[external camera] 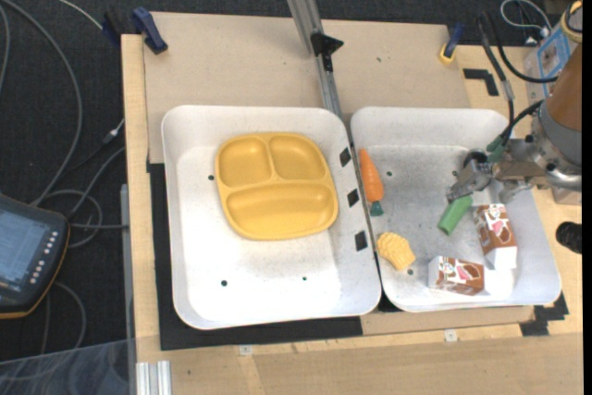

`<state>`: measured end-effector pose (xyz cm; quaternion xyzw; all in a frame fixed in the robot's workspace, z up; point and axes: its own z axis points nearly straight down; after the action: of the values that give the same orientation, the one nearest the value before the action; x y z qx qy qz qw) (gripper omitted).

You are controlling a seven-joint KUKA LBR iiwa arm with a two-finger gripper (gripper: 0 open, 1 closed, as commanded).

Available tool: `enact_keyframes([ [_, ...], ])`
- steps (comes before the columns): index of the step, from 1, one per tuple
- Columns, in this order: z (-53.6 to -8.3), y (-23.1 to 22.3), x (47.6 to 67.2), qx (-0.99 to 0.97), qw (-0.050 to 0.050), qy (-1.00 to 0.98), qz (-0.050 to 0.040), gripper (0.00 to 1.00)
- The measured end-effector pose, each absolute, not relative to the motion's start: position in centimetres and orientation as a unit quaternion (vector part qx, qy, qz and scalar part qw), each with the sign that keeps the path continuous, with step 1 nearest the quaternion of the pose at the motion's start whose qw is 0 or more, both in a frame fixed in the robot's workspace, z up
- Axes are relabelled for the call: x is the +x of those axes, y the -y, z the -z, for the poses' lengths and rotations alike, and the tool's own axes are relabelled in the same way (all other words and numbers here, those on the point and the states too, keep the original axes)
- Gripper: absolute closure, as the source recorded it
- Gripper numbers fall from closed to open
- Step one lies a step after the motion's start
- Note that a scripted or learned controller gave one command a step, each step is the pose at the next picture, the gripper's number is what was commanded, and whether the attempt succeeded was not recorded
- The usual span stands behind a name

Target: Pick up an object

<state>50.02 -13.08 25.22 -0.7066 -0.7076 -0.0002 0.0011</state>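
The gripper (474, 173) sits low in the right bin (416, 127), directly above the upper end of the green block (454, 215); whether it grips anything cannot be told. The block lies tilted, just beside a brown-and-white carton (497, 234); a second carton (460, 275), a corn cob (396, 251) and a carrot (371, 177) lie apart. Probable risk: contact near the block's end could tip it or nudge the neighbouring carton. The yellow divided plate (276, 185) occupies the left bin (185, 199).

No legible text — print on the two cartons (496, 231) too small/blurred to read.
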Motion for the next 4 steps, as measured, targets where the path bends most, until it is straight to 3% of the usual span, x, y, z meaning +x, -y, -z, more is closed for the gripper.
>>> enact_keyframes([
  [1,-25.2,13.1,50.0,-0.707,0.0,0.707,0.0004,0.0],
  [4,-9.5,14.2,49.4,-0.707,0.004,0.707,-0.0014,0.0],
])
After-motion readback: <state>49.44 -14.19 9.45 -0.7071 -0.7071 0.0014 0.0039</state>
